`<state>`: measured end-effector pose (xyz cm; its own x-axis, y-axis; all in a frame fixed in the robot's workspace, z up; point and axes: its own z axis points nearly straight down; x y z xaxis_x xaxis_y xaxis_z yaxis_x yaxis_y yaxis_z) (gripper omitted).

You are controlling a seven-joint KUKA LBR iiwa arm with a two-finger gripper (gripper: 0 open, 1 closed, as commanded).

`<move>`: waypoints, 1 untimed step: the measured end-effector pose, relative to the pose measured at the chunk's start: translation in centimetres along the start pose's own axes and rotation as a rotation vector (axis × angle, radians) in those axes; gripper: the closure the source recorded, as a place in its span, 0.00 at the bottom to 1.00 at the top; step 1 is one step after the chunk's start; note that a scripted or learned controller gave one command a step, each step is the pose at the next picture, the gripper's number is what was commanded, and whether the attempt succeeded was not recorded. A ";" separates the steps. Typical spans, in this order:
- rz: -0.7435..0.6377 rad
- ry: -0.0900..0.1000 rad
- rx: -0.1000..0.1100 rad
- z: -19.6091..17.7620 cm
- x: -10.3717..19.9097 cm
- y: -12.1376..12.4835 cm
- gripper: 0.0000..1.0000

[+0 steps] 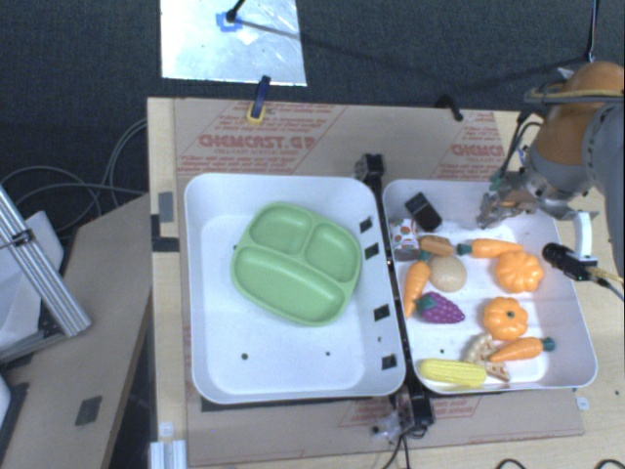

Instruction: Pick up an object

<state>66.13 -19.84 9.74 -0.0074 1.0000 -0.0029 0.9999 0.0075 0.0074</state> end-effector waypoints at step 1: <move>0.004 0.001 0.001 -4.5 -0.4 0.2 1.00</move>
<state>66.33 -20.27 14.26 -0.0036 1.0000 -0.0018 1.0000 0.0037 0.0066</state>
